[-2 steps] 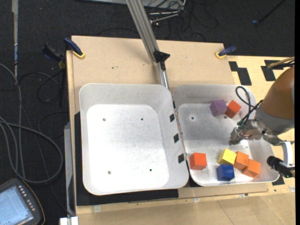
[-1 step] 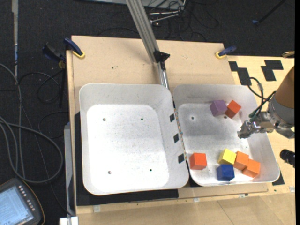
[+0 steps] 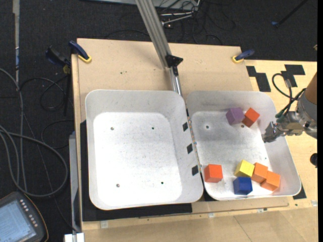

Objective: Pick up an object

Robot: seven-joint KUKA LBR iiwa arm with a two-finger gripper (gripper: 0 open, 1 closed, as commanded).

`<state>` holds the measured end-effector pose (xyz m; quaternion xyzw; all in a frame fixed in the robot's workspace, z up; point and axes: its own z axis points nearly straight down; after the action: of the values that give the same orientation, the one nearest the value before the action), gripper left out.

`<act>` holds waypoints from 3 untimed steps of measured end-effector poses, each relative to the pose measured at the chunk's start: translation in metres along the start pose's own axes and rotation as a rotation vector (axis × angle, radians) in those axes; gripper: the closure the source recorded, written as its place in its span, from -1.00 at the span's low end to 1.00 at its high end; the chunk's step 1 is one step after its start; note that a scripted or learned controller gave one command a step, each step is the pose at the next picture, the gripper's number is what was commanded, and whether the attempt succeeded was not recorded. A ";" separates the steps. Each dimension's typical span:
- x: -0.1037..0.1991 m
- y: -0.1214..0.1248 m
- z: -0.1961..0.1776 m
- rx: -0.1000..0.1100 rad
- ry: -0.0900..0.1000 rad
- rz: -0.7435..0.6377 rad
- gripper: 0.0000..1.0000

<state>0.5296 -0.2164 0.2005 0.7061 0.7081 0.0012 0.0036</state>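
Several small blocks lie in the right bin (image 3: 227, 150). A purple block (image 3: 234, 116) and an orange block (image 3: 251, 117) sit side by side near its far edge. An orange block (image 3: 213, 173) rests alone near the front left. At the front right a yellow block (image 3: 245, 168), a blue block (image 3: 243, 185) and two orange blocks (image 3: 266, 176) are bunched together. My gripper (image 3: 270, 134) hangs over the bin's right rim, to the right of the far pair and apart from every block. No block sits at its tip.
The left bin (image 3: 136, 147) lies beside the right one. A slanted metal pole (image 3: 154, 26) runs from the top of the view down to the gap between the bins. Clamps sit at the bench's far corners. Cables trail on the floor at left.
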 end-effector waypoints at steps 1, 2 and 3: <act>0.000 0.002 -0.032 0.001 0.000 0.000 1.00; 0.050 -0.008 -0.041 0.006 0.005 -0.004 1.00; 0.112 -0.015 -0.045 0.006 0.006 -0.006 1.00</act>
<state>0.5137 -0.1048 0.2453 0.7038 0.7104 0.0011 -0.0004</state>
